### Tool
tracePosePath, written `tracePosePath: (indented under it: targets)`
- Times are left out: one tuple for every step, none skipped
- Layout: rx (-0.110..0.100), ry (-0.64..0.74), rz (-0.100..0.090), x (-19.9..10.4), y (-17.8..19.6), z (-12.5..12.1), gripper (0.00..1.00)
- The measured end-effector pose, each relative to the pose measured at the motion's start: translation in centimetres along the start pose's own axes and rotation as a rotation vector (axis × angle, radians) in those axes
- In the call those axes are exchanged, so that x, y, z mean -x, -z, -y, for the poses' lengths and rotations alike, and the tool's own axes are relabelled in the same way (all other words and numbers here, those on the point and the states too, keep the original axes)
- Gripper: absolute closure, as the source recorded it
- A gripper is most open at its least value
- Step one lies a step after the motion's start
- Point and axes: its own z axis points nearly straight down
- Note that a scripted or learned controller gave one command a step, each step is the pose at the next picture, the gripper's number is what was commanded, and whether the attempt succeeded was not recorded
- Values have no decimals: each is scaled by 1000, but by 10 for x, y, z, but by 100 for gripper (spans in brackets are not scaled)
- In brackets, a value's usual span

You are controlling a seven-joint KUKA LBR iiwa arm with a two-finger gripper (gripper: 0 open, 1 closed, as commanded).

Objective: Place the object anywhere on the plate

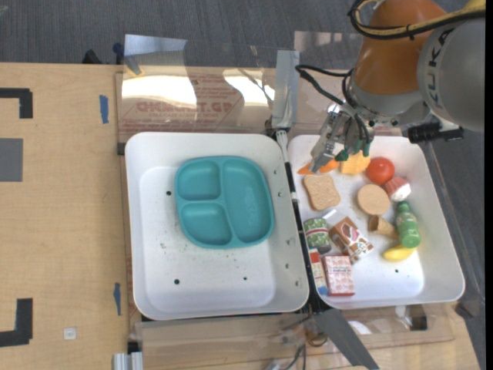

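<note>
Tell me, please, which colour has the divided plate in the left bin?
The plate is teal, one plain colour without pattern; the camera view shows it clearly.

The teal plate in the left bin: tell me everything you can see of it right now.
The teal plate is a rounded-square, plastic-looking dish with three compartments: one upper left, one lower left and a long one down its right side. It lies flat, slightly rotated, near the middle of the left bin. All three compartments are bare; only the bin floor touches it.
</note>
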Motion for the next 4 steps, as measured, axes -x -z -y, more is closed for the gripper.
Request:
tracePosePath:
  targets:
    - [7,-35,7,-26,63,-63,100]
    - [-1,25,-7,-27,8,-59,100]
    - [7,163,8,-41,89,-117,100]
    - [-1,368,-7,-43,-3,-31,100]
